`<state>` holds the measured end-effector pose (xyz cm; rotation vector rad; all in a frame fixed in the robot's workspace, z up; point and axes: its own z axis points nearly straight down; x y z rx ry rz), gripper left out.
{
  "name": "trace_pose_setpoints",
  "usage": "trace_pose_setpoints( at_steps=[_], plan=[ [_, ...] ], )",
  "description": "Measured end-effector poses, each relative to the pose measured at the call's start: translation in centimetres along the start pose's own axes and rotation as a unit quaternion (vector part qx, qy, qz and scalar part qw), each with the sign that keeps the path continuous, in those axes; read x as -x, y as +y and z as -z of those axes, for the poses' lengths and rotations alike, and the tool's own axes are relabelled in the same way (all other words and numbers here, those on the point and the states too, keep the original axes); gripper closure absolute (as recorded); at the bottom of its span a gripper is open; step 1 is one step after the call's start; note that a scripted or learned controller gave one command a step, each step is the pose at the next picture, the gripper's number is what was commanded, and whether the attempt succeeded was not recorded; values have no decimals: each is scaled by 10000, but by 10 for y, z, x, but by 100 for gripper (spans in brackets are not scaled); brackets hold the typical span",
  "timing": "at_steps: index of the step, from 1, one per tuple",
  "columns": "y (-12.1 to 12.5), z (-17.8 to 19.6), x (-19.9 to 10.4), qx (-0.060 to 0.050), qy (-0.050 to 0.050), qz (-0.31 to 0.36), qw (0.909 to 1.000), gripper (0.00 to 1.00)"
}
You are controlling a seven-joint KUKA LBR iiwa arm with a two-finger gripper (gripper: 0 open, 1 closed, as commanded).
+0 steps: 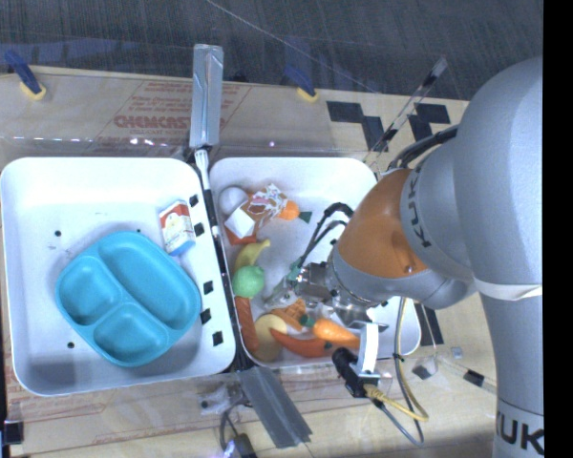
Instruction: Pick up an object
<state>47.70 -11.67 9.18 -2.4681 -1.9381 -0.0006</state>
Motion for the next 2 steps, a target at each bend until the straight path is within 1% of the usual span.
trace_pose_setpoints(
  at_steps=[1, 2],
  plan=[
    [1, 10, 0, 6, -1, 28, 10000, 100],
    [-7, 151, -44, 38, 0, 324, 9995, 100]
  ],
)
